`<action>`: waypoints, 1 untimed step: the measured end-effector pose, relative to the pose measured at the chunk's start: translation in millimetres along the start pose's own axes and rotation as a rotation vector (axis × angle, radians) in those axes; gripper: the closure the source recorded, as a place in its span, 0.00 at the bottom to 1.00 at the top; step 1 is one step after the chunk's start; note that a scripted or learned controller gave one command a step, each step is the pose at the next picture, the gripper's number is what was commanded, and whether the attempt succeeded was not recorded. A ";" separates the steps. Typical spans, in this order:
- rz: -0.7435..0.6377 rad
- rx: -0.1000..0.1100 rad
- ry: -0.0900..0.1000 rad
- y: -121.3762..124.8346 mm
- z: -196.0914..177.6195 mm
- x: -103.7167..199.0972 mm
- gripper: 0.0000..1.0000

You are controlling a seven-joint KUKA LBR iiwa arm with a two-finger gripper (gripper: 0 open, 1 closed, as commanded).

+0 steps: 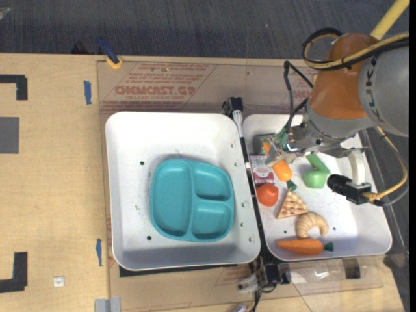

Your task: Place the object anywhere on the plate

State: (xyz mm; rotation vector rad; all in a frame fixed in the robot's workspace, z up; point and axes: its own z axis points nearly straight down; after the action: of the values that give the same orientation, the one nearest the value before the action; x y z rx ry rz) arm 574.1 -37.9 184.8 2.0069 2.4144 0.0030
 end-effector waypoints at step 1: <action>0.082 0.004 0.004 -15.8 -17.2 89.3 1.00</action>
State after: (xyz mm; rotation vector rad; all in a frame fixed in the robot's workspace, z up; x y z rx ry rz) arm 542.3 47.1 201.9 2.1078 2.3348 0.0026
